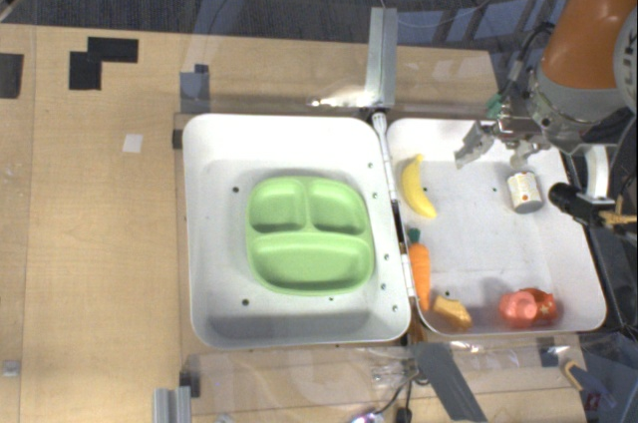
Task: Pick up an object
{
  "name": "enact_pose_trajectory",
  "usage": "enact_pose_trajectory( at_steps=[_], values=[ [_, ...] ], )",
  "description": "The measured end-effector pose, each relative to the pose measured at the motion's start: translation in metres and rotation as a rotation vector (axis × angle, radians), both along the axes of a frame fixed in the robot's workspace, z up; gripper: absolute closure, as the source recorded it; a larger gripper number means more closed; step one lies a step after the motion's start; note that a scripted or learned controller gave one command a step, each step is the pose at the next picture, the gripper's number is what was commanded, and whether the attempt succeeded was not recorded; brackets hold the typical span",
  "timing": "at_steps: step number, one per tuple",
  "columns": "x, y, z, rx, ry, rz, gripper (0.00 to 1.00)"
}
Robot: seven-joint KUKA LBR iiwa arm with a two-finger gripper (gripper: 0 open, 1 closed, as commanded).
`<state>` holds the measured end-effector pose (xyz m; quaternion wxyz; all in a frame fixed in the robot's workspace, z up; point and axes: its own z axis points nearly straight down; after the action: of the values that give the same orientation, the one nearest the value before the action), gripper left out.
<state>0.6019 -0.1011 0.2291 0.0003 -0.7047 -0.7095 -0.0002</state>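
My gripper (495, 150) hangs over the back of the right bin (498, 241), its fingers spread open with nothing between them. A small white cylinder (523, 191) lies just below and to the right of it. A yellow banana (419, 189) rests to its left near the bin's left wall. Along that wall lies an orange carrot (421, 273), with a yellow-orange piece (452, 313) at the front. A red rounded object (526, 307) sits in the front right corner.
The left bin (214, 211) holds a green divided plate (309, 233). A metal divider post (383, 62) stands behind the seam between the bins. Black cables run across the floor behind the bench.
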Motion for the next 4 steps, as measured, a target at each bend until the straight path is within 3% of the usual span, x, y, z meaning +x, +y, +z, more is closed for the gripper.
enact_pose_trajectory(
  at_steps=[1,2,3,4],
  values=[
    [-0.017,0.014,-0.136,0.0,-0.003,0.002,0.0],
    [-0.004,-0.066,-0.018,-0.002,-0.004,0.034,0.0],
    [-0.027,-0.035,-0.109,0.0,0.001,-0.045,0.0],
    [0.038,-0.053,-0.142,0.0,-0.011,-0.063,0.0]
  ],
)
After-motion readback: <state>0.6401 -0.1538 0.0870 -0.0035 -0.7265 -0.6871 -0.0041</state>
